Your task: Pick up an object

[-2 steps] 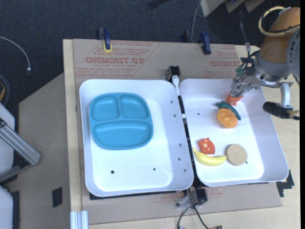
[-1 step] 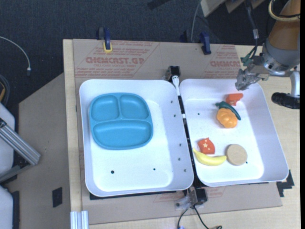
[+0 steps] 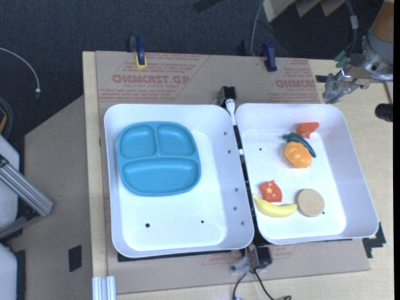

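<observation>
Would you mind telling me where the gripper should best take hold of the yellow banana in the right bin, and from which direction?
Grip the banana across its thicker middle, coming straight down from above. It lies flat, curved, with its long axis running left to right, so fingers closing front to back would likely span its narrow width. Its ends sit close to the red strawberry and the tan disc.

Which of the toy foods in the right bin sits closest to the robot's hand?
The small red-orange piece at the bin's far end, just above the orange fruit. The strawberry, banana and round biscuit lie farther from the hand.
</observation>
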You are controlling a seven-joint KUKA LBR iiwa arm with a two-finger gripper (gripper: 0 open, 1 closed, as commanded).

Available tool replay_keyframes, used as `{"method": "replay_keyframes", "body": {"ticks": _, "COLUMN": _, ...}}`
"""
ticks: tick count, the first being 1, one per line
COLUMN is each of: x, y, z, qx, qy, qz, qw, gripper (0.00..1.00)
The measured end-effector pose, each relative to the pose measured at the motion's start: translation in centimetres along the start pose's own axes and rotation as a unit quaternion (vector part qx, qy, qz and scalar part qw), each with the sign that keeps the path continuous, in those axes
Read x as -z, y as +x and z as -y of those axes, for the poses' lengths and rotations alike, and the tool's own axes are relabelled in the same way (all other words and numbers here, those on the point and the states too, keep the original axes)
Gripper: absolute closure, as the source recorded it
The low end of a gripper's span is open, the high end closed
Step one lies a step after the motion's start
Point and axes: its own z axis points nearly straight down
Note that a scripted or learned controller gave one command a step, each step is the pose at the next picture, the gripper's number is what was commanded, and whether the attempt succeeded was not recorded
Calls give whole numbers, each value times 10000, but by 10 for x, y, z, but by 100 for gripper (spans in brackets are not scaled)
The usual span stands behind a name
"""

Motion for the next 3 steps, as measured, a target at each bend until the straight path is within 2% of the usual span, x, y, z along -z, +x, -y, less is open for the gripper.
{"method": "replay_keyframes", "body": {"ticks": 1, "x": 47, "y": 0, "z": -2, "qx": -2, "qy": -1, "qz": -1, "qw": 10000, "gripper": 100}}
{"method": "replay_keyframes", "body": {"ticks": 2, "x": 42, "y": 46, "z": 29, "qx": 14, "qy": 53, "qz": -25, "qw": 10000, "gripper": 100}}
{"method": "replay_keyframes", "body": {"ticks": 3, "x": 38, "y": 95, "z": 39, "qx": 15, "qy": 52, "qz": -24, "qw": 10000, "gripper": 100}}
